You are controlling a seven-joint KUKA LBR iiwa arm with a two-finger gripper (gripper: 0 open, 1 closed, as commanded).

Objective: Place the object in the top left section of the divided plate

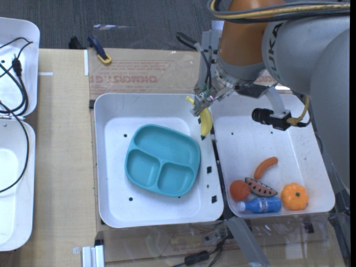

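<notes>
You see the arm [289, 43] reaching in from the right, its orange band above the wrist sitting over the back edge of the bins. Below it lie two white bins side by side: the left bin [111, 204] holds the teal divided plate [162, 160], which lies tilted near the bin's middle, its three sections bare. The right bin [311, 143] holds the small things, all gathered in its near corner. The gripper [203, 105] hangs over the wall between the two bins, at their far end, and a yellow banana [206, 122] hangs from it, pinched at its upper end between the fingers, its lower tip just above the dividing wall. The banana is beside the plate's far right corner, apart from it and not over any section. In the right bin you have an orange pumpkin [294, 197] at the right, a blue bottle [260, 206] lying flat at the front, a watermelon slice [260, 188] just behind the bottle, a red-orange ball [240, 189] touching the slice's left end, and a sausage [265, 167] further back.
</notes>
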